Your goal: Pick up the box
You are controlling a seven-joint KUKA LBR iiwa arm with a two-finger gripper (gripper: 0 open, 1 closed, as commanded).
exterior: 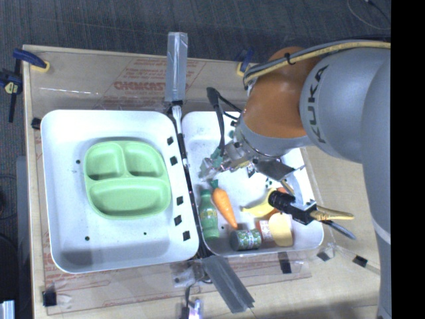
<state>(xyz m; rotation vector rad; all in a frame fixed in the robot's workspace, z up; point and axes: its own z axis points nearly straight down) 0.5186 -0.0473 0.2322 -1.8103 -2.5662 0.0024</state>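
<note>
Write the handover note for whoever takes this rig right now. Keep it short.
Claw: low over the upper part of the right bin; grip state cannot be read from this angle.
Job's things: no box can be picked out for certain. The right bin's lower end holds a green bottle, carrot, green can and yellow pieces.
Left bin: green divided tray.
Done: no lift seen.
Left: find the box, grasp, lift.
</note>
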